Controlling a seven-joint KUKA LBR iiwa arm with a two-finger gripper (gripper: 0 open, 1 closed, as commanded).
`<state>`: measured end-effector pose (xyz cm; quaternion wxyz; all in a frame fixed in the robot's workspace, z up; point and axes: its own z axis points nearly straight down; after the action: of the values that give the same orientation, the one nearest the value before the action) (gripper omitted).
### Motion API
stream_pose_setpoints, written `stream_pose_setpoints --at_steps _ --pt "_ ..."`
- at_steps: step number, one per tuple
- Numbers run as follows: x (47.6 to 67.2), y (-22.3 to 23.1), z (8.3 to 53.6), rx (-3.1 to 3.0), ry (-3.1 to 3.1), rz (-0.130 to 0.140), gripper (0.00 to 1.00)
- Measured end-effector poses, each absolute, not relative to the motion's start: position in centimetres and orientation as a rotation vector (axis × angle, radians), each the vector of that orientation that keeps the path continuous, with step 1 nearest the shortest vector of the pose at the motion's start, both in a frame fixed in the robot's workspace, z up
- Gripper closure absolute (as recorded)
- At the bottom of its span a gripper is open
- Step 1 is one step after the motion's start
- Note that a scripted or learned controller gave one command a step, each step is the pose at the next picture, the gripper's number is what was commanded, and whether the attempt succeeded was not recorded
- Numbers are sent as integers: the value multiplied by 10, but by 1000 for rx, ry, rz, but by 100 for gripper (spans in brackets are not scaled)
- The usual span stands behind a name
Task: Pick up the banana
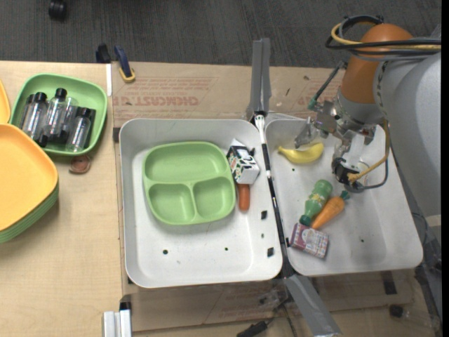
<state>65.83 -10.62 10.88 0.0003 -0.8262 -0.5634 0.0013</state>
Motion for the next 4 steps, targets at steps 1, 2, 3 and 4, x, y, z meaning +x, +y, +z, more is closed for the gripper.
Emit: stream_pose_setpoints --at_steps 1,2,3,4 --pt "658 -106 118 -2594 -1774 7 100" --pt "644 -52 191 -2659 -1673 4 100" --pt "614 -73 230 -2924 -1149 7 100" --pt "560 -165 217 -3037 -795 9 100"
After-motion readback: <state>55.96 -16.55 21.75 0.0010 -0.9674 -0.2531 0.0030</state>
